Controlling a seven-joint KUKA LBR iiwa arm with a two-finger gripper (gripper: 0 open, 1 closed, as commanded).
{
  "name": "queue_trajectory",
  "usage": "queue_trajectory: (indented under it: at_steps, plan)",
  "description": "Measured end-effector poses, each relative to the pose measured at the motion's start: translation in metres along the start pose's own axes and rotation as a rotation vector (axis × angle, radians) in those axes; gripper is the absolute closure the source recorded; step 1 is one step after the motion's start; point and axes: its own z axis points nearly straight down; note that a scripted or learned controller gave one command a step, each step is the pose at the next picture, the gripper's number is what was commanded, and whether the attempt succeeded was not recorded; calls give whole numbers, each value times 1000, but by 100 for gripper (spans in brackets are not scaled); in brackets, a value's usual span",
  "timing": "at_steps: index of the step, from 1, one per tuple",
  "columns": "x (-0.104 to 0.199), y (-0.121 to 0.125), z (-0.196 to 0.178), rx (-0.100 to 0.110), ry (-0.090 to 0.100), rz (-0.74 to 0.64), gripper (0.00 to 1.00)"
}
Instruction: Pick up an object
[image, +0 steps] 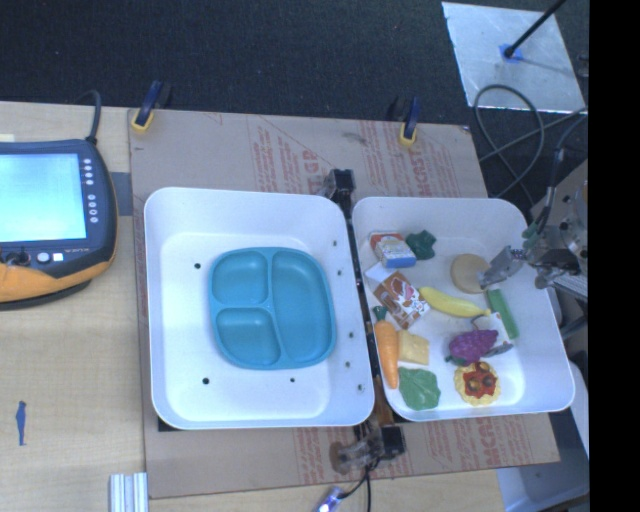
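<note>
Camera view: both white bins are seen from above at a slant, side by side on a brown cardboard sheet (250, 155) clamped to the bench.
Left bin (170, 300): a blue divided plate (270, 306) with three compartments is set near its middle.
Right bin (545, 365): a cluster of toy food items is held here.
Gripper (515, 262): it is seen at the right bin's far right side, low over the floor, just beside the tan round cookie (467, 271) and above the green stick (501, 312). Nothing is seen between its fingers; whether they are spread or closed cannot be told.
Arm: it is seen entering from the right edge, mostly cut off by the frame.
Banana (452, 302): it is laid across the middle of the right bin, between the cookie and the purple grapes (474, 345).
Carrot (386, 352): it is laid lengthwise along the bin's left wall, touching the yellow cheese wedge (413, 348).
Green leafy piece (418, 387): it is placed at the near left corner, beside the pizza slice (477, 381).
Cartons: a red and white carton (392, 249) and a brown snack packet (400, 298) are laid at the far left, with a dark green piece (421, 243) just beside the carton.
Teach pendant (50, 215): it is rested on the bench well apart to the left, its screen lit.
</note>
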Motion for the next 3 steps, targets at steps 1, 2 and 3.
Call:
queue_trajectory:
  at_steps: [1, 2, 3]
  plan:
    - [-11, -14, 102, 4, 0, -3, 0]
    - [56, -15, 116, 3, 1, -5, 0]
    - [88, 61, 116, 1, 1, -2, 0]
